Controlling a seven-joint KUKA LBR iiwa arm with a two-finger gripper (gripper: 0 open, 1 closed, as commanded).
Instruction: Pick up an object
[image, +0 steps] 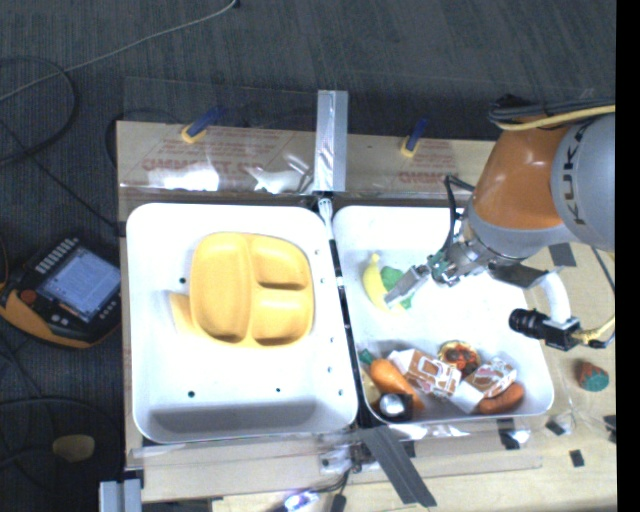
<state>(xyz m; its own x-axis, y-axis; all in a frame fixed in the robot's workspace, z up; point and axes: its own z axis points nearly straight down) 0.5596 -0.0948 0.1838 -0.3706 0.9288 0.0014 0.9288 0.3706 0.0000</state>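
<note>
1. We see the arm (545, 190) reaching in from the right over the right bin (500, 300), its orange band above the wrist and the grey body cut off at the picture's right edge.
2. The gripper (402, 288) slants down and to the left, its tip over the upper left part of the right bin.
3. Its tip lies right at a green object (392, 275) that sits beside a yellow banana-like toy (373, 281); we cannot tell whether the fingers are apart or together, nor whether they touch the green piece.
4. The green object is partly hidden by the gripper, so we cannot make out its shape.
5. Along the right bin's near edge lies a heap of small toys (445, 378), including an orange carrot-like piece (388, 377); most overlap and are hard to name.
6. In the left bin (160, 400) a yellow divided tray (250, 288) lies on top of another yellow thing, mostly hidden.
</note>
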